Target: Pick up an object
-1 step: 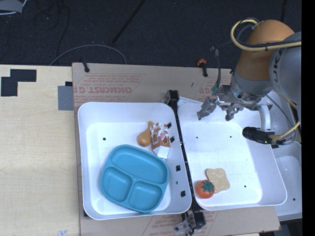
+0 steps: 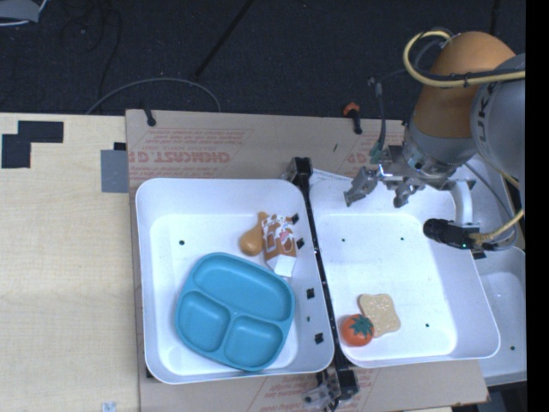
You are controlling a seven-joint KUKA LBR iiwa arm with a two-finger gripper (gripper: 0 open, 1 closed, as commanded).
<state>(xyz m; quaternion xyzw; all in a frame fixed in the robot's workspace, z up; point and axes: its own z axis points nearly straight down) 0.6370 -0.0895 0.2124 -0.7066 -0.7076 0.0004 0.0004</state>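
My gripper (image 2: 378, 191) hangs open above the far edge of the right bin (image 2: 467, 307), its two fingers spread with nothing between them. Near that bin's front left corner lie a red tomato (image 2: 357, 330) and a tan slice of bread (image 2: 380, 313), touching each other. In the left bin (image 2: 163, 239) a blue divided plate (image 2: 235, 310) fills the front half. Behind the plate sit a brown chicken-leg toy (image 2: 253, 239) and a brown-and-white waffle-like piece (image 2: 279, 237).
A black divider rail (image 2: 313, 264) runs between the two bins. The arm's grey body and orange band (image 2: 463, 84) rise at the upper right, with a black fitting (image 2: 450, 232) over the right bin's far right. Cardboard lies under the bins.
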